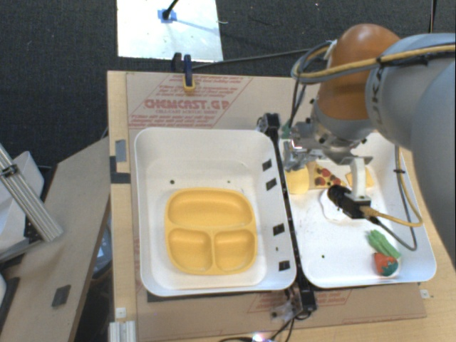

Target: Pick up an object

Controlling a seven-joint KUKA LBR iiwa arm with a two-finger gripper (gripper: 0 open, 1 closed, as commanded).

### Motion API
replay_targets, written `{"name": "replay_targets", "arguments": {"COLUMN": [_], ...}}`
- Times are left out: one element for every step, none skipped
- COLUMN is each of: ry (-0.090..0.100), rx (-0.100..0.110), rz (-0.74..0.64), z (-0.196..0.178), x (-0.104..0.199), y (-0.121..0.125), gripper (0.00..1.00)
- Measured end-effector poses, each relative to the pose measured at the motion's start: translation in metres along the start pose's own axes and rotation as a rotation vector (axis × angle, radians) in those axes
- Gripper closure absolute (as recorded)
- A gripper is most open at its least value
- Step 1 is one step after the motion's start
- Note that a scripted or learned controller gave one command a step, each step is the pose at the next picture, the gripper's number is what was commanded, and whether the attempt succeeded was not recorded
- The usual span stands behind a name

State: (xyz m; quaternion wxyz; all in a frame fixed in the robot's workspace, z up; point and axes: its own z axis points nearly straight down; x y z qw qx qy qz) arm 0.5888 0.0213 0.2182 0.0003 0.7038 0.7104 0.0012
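1. Gripper [298, 164] low inside the right bin [420, 251], by its left wall; finger state impossible to tell.
2. Yellow piece [298, 181] just below gripper.
3. Carrot toy [385, 255] near bin's front corner.

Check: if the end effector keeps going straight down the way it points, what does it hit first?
Probably the yellow block by the right bin's left wall, just under the end effector. Depth is unclear; it could land on bin floor beside it.

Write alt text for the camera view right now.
The grey arm reaches from the right over the right bin, which holds a toy carrot and other small items. The left bin holds a yellow divided tray.
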Motion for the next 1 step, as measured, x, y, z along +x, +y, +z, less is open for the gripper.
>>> {"name": "replay_targets", "arguments": {"ry": [0.0], "rx": [0.0], "rz": [0.0], "z": [0.0051], "x": [0.0422], "y": [0.0235], "gripper": [1.0]}}
